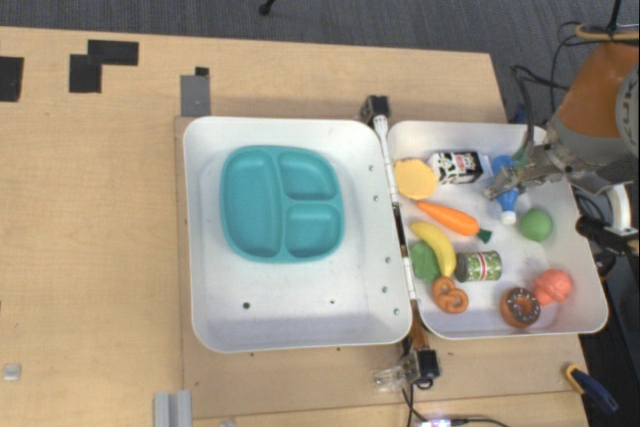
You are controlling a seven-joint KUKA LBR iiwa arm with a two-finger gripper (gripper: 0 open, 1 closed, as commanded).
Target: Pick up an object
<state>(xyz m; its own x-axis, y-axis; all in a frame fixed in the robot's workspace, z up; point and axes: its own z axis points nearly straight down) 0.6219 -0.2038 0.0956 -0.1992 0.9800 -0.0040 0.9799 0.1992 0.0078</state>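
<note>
In right bin [590, 315], fingers [508, 183] over blue bottle [505, 198], white cap, grip state unclear

The wooden bench [90, 245] holds two white bins side by side. The left bin [290, 315] has a teal plate with three parts in it (the right bin [590, 310] is full of toy food). Black patches [100, 63] mark the bench's far left corner.
</note>
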